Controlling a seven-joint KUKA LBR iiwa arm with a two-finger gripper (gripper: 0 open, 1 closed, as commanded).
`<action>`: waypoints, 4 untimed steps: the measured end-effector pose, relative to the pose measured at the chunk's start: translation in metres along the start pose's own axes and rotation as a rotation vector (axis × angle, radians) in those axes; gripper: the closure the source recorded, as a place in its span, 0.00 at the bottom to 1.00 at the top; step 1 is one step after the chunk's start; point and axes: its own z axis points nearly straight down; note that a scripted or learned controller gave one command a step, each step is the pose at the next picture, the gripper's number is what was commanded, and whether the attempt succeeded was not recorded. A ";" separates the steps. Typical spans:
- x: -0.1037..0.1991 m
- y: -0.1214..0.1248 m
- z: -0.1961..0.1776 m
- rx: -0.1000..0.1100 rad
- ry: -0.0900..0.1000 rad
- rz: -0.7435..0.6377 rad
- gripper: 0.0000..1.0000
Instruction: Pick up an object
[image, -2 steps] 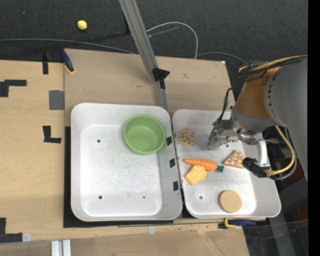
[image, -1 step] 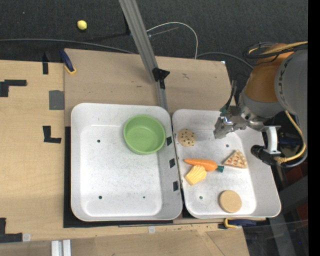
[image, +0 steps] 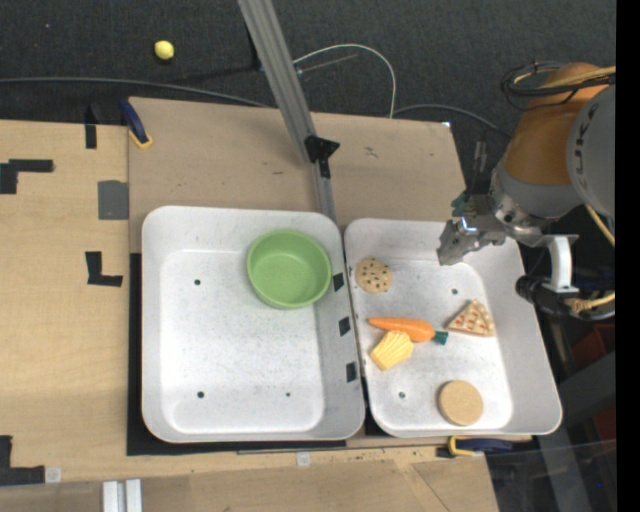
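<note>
Gripper (image: 462, 240) hovering over upper right bin (image: 420, 238), nothing btwn fingers; spread/pressed — can't tell. Pick not started; carrot (image: 402, 326), cookie (image: 374, 274) lying untouched.

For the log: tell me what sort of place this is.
Likely a robot lab's grasping test bench: two white bins side by side, toy food such as a carrot and cookie, and a robot arm reaching in.

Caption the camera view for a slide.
Gripper hovers over right bin holding toy foods; green bowl sits in left bin.
</note>
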 end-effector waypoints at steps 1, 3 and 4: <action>0.055 -0.012 -0.015 0.004 0.003 -0.005 1.00; 0.153 -0.037 -0.032 0.006 0.003 -0.006 1.00; 0.209 -0.042 -0.033 0.006 0.002 -0.007 1.00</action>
